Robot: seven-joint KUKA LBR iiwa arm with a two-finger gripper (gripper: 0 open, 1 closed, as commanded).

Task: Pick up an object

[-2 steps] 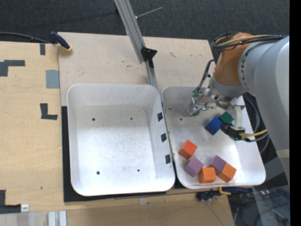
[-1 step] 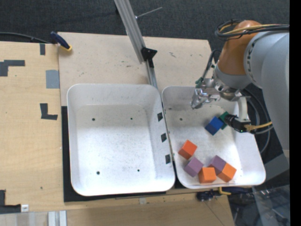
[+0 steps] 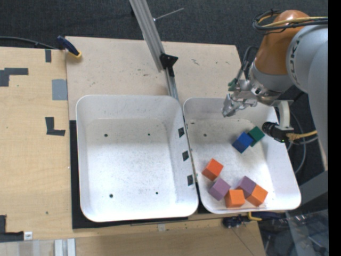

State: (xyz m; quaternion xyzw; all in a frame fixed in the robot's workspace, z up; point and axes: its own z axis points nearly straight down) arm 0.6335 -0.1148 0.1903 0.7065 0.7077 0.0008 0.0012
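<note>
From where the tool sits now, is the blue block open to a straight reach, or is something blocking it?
Probably yes. The tool hangs over the right bin's far end, and the blue block lies just nearer the camera with bare floor between. Only the green block touching it may crowd one side.

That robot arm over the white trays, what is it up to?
The grey and orange arm reaches in over the right bin, its tool hanging above the bin's far end with nothing seen in it. It is meant to pick up an object. The small blocks lie in that bin: a blue block touching a green block, an orange block on its own, and a cluster of purple and orange ones near the front edge. The left bin sits alongside.
</note>
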